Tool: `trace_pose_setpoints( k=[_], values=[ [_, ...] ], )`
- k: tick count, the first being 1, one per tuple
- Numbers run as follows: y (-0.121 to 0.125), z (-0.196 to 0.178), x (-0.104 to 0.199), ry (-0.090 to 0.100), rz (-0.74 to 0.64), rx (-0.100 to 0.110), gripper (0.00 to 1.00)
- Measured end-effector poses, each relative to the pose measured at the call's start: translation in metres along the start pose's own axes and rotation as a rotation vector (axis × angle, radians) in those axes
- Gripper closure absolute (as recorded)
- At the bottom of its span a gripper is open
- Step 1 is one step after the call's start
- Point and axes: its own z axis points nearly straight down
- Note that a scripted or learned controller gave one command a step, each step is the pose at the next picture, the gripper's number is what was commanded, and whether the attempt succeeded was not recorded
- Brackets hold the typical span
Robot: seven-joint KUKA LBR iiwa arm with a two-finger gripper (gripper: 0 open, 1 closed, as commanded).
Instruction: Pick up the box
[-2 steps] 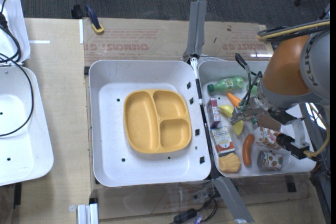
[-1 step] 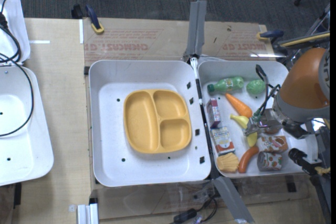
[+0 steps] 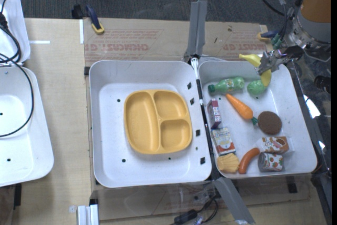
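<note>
Clearly the pick has barely begun: the gripper (image 3: 271, 63) hovers at the upper right of the frame over the right bin (image 3: 303, 129), beside a banana (image 3: 251, 59). Nothing sits between its fingers. The box (image 3: 222, 140) lies untouched along the bin's left wall, lower down.

Two bins (image 3: 100, 113), one tray (image 3: 158, 121), two boxes (image 3: 222, 140).

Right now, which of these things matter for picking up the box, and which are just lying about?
For the job: box, gripper.

Lying about: carrot, green bottle, banana, sausage, brown patty, yellow tray.
</note>
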Motion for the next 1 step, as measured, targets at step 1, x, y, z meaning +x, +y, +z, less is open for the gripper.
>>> trace_pose_setpoints(
  k=[1],
  values=[
    [-0.0001, 0.0001, -0.0001, 0.000, 0.001, 0.000, 0.00]
  ],
)
